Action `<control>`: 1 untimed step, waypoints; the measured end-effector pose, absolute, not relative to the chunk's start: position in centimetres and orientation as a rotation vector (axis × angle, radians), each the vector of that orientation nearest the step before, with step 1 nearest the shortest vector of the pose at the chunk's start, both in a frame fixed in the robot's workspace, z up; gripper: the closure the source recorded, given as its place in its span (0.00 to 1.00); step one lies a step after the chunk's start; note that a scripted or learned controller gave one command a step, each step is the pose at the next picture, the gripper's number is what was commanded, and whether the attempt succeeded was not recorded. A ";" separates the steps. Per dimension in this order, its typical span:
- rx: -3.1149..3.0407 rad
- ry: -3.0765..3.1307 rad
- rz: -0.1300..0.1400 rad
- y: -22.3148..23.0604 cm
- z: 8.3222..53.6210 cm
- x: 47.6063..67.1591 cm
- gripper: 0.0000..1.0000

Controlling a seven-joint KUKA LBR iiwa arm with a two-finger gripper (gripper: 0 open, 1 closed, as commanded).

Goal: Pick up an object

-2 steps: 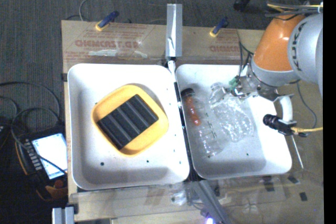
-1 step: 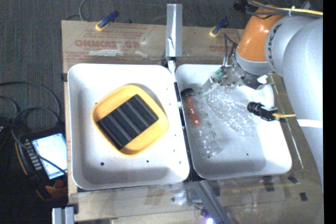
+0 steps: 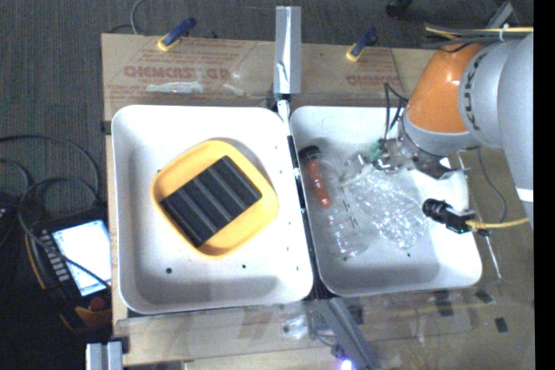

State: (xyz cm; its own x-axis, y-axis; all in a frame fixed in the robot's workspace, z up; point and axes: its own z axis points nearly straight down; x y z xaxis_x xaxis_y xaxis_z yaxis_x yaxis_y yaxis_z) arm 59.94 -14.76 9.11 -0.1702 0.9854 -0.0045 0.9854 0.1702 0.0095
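A yellow, rounded-square object with a black ribbed top (image 3: 215,195) lies tilted in the middle of the left bin (image 3: 139,273). In the right bin (image 3: 451,269) a small reddish tube with a black cap (image 3: 314,176) lies along the left wall. A crumpled clear plastic piece (image 3: 381,205) spreads over the bin's middle. My gripper (image 3: 383,154) is low over the upper edge of that plastic, at the back of the right bin. The orange band (image 3: 442,95) sits just above it.
A metal post (image 3: 287,48) stands behind the seam between the bins. Two blue-and-yellow clamps (image 3: 176,34) (image 3: 362,44) hold the cardboard at the back. A black cable plug (image 3: 440,210) from the arm hangs over the right bin's right side.
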 end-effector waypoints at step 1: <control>1.969 2.431 0.008 -10.1 9.1 65.6 0.00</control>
